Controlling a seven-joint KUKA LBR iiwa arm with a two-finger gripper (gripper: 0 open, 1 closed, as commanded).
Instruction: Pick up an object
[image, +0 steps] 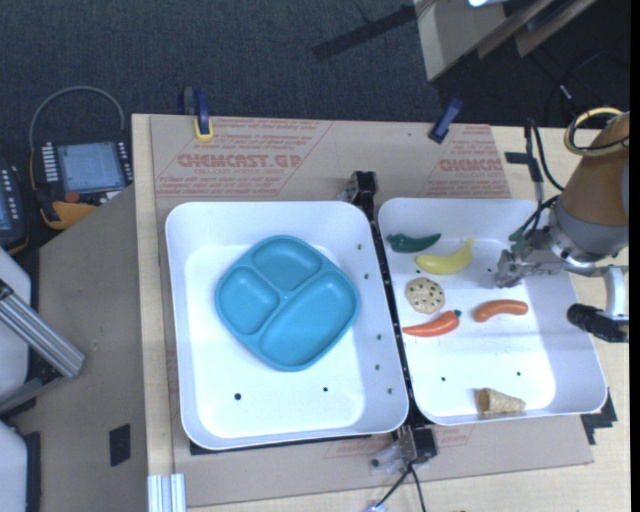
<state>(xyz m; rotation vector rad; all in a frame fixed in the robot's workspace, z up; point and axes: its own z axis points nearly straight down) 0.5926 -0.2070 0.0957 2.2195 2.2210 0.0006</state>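
Over the right bin (585, 375), pincer (512, 266) grip state unclear, sausage (499, 310) just below it, apart.

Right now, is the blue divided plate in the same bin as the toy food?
No, the blue plate sits in the left bin; the food sits in the right bin.

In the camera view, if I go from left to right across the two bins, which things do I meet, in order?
Blue divided plate in the left bin → cookie → yellow banana → sausage → gripper. The green pepper, carrot and wedge overlap these in left-right position, so I leave them out.
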